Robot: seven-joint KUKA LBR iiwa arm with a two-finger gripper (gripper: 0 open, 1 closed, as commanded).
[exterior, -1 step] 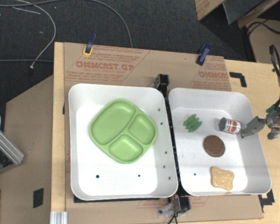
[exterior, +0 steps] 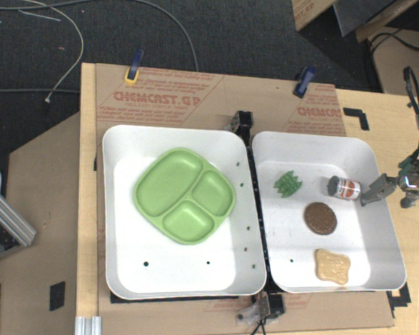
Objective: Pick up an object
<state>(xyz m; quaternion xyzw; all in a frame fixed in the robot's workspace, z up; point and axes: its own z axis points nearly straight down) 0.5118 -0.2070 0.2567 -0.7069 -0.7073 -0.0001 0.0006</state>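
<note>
nearest lies a tan biscuit (exterior: 331,266) in the right bin (exterior: 377,232), flat, stiff, likely crumbly; best pinched across its edges. beyond it sit a brown disc (exterior: 321,218), can (exterior: 345,188) and green sprig (exterior: 288,183). gripper (exterior: 377,190) hangs beside the can, holding nothing

the arm itself runs off the right edge of the view, so just the gripper (exterior: 398,187) end shows at the rim of the right bin (exterior: 381,164), and its fingers are too small and dark to say whether they are apart or together. the small can (exterior: 344,188) beside it has a label too tiny to read, and the little green thing (exterior: 288,183) in the same bin is too small to name with any surety. at the left edge a grey metal rail (exterior: 2,213) and something white are cut off, as are the cardboard boxes (exterior: 314,6) along the top edge.
</note>
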